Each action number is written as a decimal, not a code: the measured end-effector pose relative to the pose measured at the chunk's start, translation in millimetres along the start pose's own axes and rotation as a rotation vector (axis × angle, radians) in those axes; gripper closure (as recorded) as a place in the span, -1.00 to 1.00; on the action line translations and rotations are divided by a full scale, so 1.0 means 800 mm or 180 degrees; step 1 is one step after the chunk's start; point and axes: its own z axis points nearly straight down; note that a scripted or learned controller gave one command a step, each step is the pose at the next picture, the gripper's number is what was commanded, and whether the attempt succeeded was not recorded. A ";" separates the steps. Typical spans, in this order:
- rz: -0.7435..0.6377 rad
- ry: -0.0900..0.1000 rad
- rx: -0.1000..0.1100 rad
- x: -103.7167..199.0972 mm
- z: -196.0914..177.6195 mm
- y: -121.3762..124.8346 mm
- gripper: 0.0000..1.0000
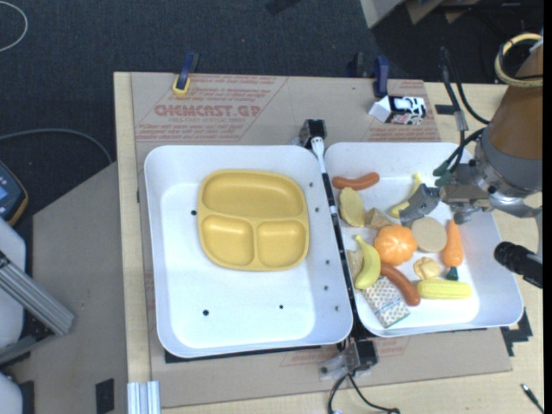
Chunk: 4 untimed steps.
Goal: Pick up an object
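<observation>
Toy food, the stuff to be picked from, lies heaped in the right bin (483,309). Going from big to small: one worktop (129,231) of brown board carries two white bins side by side. The left bin (172,257) holds one yellow divided tray (254,218) with three compartments. The right bin holds the pile: one orange fruit (396,244), one banana (367,264), one corn cob (443,290), two sausages, one (355,180) near the far wall and one (402,284) beside the corn, one carrot (453,243), one pale round slice (429,234), one yellow-green wedge (351,206) and one patterned packet (385,303) at the near wall.

One arm (517,136) reaches in from the right, its orange band above the grey wrist, bent down over the right bin. Its pincer (417,203) hangs low over the far side of the pile, near the round slice; whether the tips are apart or together cannot be told from this angle.
</observation>
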 end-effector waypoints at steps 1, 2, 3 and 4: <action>-0.0009 -0.0004 -0.0040 0.000 -0.007 0.003 -1.00; -0.0012 0.0004 -0.0015 0.010 0.058 0.012 -1.00; -0.0005 0.0004 -0.0012 0.005 0.132 0.002 -1.00; 0.0000 -0.0007 -0.0038 0.004 0.197 0.003 -1.00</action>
